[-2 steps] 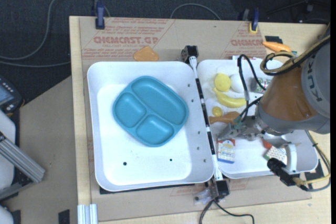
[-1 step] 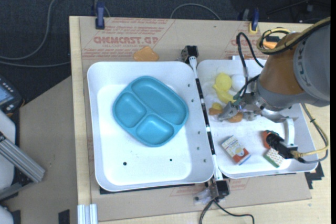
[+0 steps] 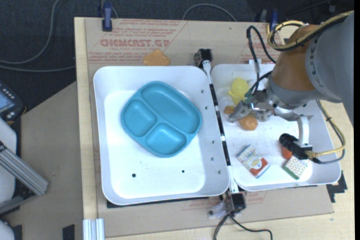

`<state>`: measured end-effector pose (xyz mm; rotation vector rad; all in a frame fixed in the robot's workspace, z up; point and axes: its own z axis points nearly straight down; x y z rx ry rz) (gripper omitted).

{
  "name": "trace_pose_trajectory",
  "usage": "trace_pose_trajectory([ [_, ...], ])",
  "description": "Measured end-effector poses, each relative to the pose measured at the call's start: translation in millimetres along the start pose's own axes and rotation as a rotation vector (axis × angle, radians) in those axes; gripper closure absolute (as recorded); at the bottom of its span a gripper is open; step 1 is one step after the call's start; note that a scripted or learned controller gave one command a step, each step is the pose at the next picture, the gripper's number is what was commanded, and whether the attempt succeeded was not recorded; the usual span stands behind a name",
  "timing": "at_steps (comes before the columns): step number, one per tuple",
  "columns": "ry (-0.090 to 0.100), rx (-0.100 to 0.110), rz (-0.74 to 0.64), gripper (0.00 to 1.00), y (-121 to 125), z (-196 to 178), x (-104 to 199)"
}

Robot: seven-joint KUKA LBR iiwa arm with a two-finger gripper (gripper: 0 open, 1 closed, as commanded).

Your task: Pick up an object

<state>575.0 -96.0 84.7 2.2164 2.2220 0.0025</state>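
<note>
My gripper (image 3: 248, 108) hangs low over the left part of the right bin (image 3: 320, 177), reaching in from the right. Right under it lies an orange rounded object (image 3: 248, 122), with a small brown piece (image 3: 230, 111) just to its left. A yellow object (image 3: 238, 87) sits a little behind the gripper. The arm's body hides the bin's far right part. Whether anything is between the gripper's tips is hidden from this angle.
A small white and red carton (image 3: 253, 159) and a green and white packet (image 3: 295, 166) lie near the right bin's front. The left bin (image 3: 112, 177) holds a blue divided plate (image 3: 161, 118). An orange piece (image 3: 156, 57) lies on the bench behind the bins.
</note>
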Motion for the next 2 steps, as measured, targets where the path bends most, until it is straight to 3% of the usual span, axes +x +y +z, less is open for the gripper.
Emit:
trace_pose_trajectory([
  [1,0.000,0.000,0.001,1.00,-0.6,-10.3,-0.1],
  [2,0.002,-0.010,-0.007,1.00,41.5,-106.6,66.6],
])
